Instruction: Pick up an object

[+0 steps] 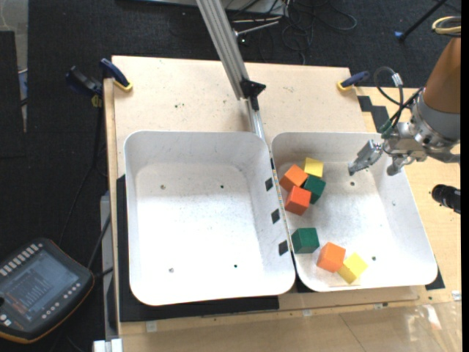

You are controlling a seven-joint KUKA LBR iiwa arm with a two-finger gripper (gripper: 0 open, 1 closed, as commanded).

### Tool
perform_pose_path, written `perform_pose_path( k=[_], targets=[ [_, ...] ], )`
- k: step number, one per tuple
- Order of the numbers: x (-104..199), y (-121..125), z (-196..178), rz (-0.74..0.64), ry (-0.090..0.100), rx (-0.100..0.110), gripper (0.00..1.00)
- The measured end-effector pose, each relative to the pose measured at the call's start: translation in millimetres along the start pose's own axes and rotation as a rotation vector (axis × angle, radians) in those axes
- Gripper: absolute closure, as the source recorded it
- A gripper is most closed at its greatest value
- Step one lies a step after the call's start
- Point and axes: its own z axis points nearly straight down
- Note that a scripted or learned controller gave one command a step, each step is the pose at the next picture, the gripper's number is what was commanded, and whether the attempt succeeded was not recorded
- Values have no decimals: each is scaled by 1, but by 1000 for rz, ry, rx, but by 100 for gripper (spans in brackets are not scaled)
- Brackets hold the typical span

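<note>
Blocks [303, 189] sit in the right bin [399, 218], orange, yellow and green. The gripper [378, 160] hangs over that bin with its fingers apart, holding nothing.

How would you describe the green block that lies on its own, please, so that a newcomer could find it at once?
Start at the right white bin, the one nearer the arm. Along its left wall, below the upper cluster of four blocks, sits a lone green block. Unlike the other green block, wedged among orange and yellow ones, it touches nothing; the orange block lies just to its lower right.
</note>
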Motion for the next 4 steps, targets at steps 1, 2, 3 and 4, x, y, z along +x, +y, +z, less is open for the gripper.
perform_pose_path(
  k=[1, 2, 3, 4],
  targets=[
    [-2, -3, 44, 1, 0, 0, 0],
    [2, -2, 108, 0, 1, 2, 0],
    [1, 0, 93, 1, -1, -7, 100],
    [-8, 2, 34, 1, -3, -12, 100]
  ],
)
